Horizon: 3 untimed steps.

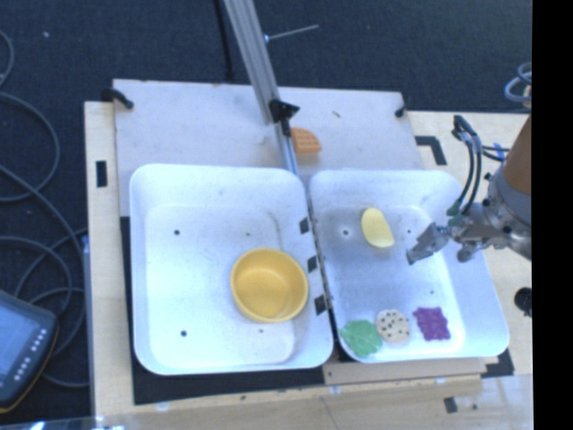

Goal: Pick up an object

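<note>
My gripper [440, 253] hangs over the right side of the right bin [474, 305], open, with nothing between its fingers. A yellow oval piece [377, 227] lies to its left in the same bin, apart from the near finger [421, 249]. Along that bin's front edge lie a green piece [361, 337], a round spotted cookie [392, 326] and a purple piece [432, 322]. A yellow bowl [269, 285] sits upright in the left bin [170, 240], near the divider.
A slanted metal pole [255, 52] runs from the top down to the divider between the bins. An orange object [306, 141] rests on the bench behind the bins. Cables [470, 155] hang by the arm at the right.
</note>
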Available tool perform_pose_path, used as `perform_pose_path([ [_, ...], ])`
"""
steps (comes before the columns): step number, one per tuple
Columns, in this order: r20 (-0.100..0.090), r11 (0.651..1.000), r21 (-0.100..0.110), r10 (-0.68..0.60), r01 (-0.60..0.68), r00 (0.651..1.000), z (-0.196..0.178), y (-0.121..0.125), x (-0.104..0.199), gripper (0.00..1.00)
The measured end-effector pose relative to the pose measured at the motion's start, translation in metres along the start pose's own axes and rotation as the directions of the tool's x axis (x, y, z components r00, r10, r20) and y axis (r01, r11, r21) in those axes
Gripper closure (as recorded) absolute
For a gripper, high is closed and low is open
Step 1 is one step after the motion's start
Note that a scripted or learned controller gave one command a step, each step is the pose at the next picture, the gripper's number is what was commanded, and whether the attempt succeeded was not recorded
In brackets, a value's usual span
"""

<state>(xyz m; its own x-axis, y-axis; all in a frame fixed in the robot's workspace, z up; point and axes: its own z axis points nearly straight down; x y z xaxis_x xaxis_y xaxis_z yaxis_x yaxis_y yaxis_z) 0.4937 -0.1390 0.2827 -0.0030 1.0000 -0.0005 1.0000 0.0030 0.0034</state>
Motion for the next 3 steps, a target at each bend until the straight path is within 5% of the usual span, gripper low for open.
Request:
perform_pose_path([
  [1, 0.0, 1.0, -0.001, 0.002, -0.002, 1.0, 0.0, 0.0, 0.0, 0.0],
  [3, 0.001, 1.0, 0.007, 0.004, -0.004, 1.0, 0.102, 0.008, -0.013, 0.0],
])
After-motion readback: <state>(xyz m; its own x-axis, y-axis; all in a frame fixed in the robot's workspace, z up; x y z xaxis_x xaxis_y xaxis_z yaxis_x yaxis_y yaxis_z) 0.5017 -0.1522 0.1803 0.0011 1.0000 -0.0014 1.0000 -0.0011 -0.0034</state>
